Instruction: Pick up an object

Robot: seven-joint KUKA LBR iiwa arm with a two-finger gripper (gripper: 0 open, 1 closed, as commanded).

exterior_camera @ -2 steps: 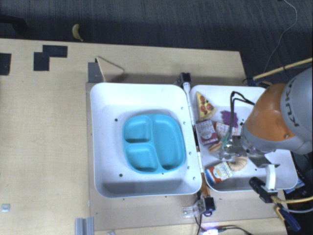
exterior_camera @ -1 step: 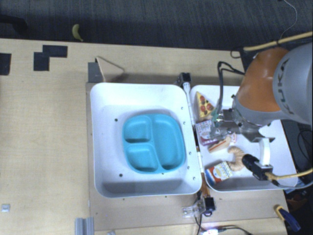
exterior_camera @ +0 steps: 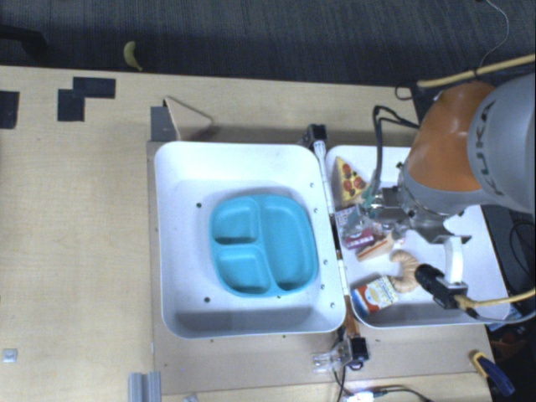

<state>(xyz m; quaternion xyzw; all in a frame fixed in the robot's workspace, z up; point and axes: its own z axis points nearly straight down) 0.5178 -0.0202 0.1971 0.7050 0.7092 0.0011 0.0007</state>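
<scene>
My gripper (exterior_camera: 362, 221) reaches down into the right bin (exterior_camera: 477, 308) from under the grey arm with its orange band. Its tip sits among small toy foods near the bin's left wall. Right below the tip lies a dark red and white piece (exterior_camera: 368, 243). A pizza slice (exterior_camera: 348, 179) lies above it, toward the bin's far left corner. A tan croissant (exterior_camera: 405, 268) and a white and red packet (exterior_camera: 377, 293) rest nearer the front. The arm hides the bin's upper right part.
The left bin (exterior_camera: 180, 224) holds a blue divided plate (exterior_camera: 263, 243). A black cable end (exterior_camera: 437, 285) and a white part hang below the wrist over the right bin. Black tape marks (exterior_camera: 82, 95) lie on the bench at the far left.
</scene>
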